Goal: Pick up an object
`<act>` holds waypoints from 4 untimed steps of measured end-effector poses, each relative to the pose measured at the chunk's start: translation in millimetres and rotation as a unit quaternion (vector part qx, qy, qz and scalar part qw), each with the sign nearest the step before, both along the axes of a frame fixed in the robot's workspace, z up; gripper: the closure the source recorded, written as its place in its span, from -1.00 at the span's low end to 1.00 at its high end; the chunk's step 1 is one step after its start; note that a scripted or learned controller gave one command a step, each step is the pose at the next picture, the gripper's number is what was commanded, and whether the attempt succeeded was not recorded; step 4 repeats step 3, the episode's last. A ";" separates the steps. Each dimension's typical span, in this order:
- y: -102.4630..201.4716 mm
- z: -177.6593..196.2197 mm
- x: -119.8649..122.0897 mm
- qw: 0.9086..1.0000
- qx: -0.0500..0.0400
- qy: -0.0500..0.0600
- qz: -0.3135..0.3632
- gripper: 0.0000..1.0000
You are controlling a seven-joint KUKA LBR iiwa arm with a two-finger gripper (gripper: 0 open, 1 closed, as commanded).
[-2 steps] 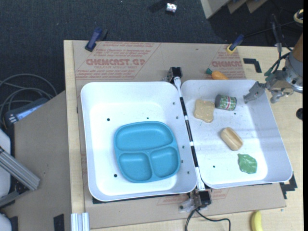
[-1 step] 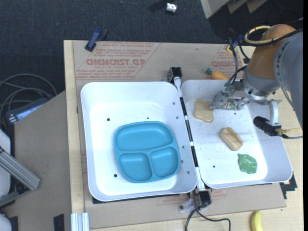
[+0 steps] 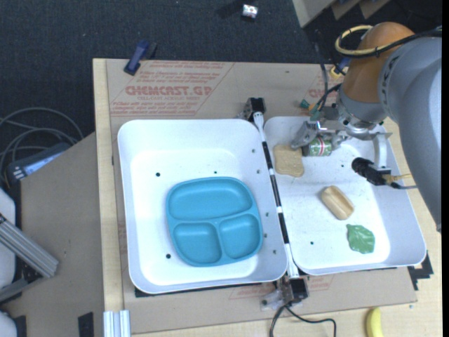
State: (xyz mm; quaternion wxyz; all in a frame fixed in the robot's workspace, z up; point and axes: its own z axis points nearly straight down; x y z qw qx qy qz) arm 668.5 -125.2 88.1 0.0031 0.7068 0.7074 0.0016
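Your claw (image 3: 319,140) sits low over a small green-and-red can (image 3: 321,147) in the right white bin (image 3: 403,248). A blue divided plastic tray (image 3: 214,220) lies in the left white bin (image 3: 140,188).

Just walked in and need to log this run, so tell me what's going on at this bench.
A grey KUKA arm with an orange band reaches in from the right over the right-hand shallow white bin, its gripper down at a small green-and-red can near the bin's far edge. A tan bread-like slab, a tan roll and a green leafy piece lie loose in that bin. The left white bin holds a blue plastic divided tray.
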 end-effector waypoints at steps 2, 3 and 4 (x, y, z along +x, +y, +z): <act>60.7 97.2 -95.9 1.000 0.002 0.004 0.000 1.00; 92.4 128.5 -149.3 1.000 0.002 0.005 0.000 1.00; 92.4 128.5 -149.3 1.000 0.002 0.005 0.000 1.00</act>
